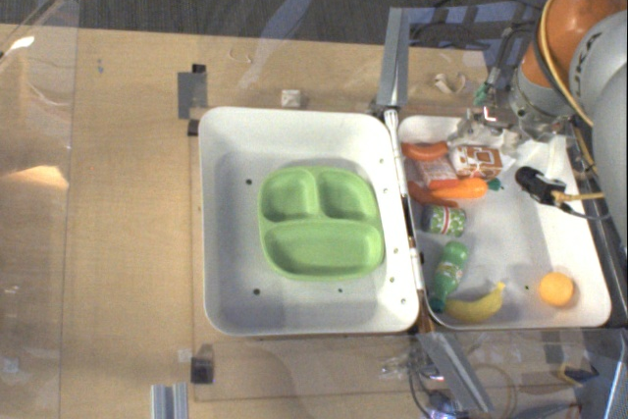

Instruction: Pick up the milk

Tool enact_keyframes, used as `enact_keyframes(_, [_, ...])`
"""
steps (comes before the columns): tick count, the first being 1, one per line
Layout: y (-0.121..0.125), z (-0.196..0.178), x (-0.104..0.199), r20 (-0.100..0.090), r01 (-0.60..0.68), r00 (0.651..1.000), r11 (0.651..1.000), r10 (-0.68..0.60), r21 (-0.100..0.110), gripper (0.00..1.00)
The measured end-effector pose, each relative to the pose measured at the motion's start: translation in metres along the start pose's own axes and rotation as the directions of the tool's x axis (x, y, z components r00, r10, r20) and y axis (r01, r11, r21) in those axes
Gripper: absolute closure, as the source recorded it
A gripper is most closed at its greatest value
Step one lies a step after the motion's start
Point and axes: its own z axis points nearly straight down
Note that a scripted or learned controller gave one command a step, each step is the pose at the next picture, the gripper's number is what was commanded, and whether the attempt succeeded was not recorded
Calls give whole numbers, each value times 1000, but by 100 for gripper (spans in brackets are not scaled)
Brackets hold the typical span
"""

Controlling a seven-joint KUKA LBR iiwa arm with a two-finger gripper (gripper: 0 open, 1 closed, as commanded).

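fingers above milk, aperture unclear

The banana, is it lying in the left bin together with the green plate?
No, the banana lies in the right bin, near its front edge beside the green bottle.

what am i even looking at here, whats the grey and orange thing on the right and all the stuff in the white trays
One camera looks down at a slant on a wooden bench with two shallow white bins. The grey and orange thing is a robot arm reaching in from the right; its gripper hangs over the top of the right bin. I can't tell whether it holds anything.

The left bin holds a green divided plate. The right bin holds toy groceries: a small milk carton (its target) just below the gripper, a carrot, a sausage, a can, a green bottle, a banana and an orange.
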Motion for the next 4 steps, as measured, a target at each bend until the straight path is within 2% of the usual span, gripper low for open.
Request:
enact_keyframes(1, [1, 7, 9, 14, 28, 999, 1000, -28, -11, 0])
enact_keyframes(2, [-1, 8, 21, 20, 49, 999, 999, -49, -14, 0])
enact_keyframes(3, [-3, 8, 38, 21, 16, 1000, 1000, -16, -14, 0])
enact_keyframes(4, [-16, 6, 65, 9, 79, 997, 996, -79, -31, 0])
